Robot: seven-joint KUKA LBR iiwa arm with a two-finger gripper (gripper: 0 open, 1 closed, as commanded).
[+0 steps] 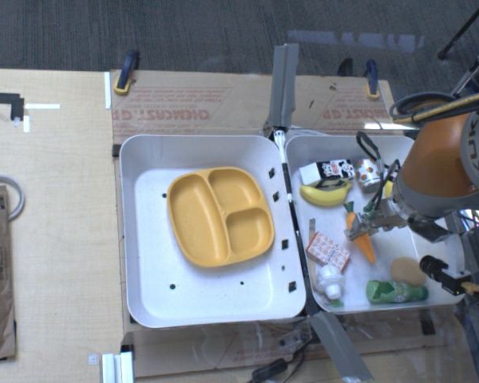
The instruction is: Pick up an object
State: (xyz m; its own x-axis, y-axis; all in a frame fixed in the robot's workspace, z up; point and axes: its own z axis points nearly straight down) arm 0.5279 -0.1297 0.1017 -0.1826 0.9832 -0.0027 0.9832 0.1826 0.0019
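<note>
Bench (48,238) of pale wood — dark carpet (184,14) beyond

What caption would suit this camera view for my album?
Robot arm's gripper reaches toward a carrot in the right bin, beside a banana; a yellow tray fills the left bin.

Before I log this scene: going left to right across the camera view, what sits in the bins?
Yellow divided plate in the left bin → red-and-white packet → carrot under the gripper → green bottle, all in the right bin.
</note>
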